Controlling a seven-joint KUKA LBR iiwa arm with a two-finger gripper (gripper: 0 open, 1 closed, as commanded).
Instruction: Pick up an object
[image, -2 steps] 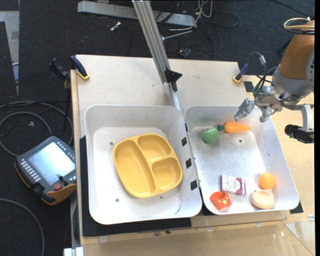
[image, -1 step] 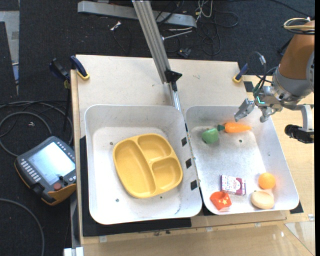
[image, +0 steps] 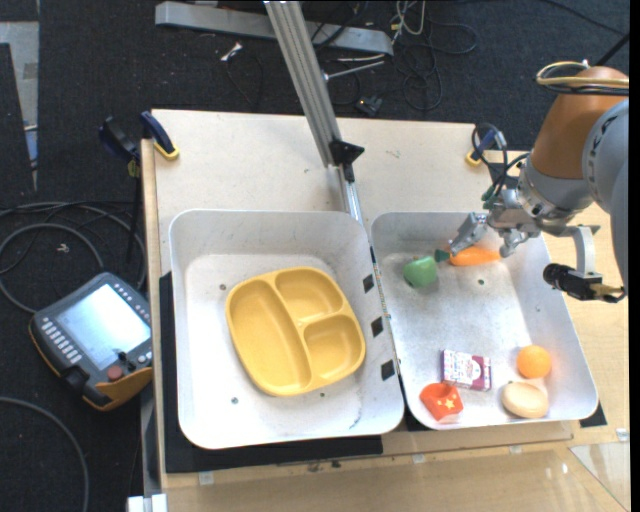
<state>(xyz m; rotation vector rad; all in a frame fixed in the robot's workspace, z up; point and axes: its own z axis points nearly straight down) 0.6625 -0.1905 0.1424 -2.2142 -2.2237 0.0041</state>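
Right bin, far end: my claw (image: 487, 236) sits over the carrot (image: 474, 256), grip state I cannot tell; risk: carrot rolls toward the green pear (image: 421, 271).

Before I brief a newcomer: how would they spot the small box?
Look in the right-hand bin, along its near edge. The small box lies between the red toy and the orange ball; it alone is flat-sided, white and purple.
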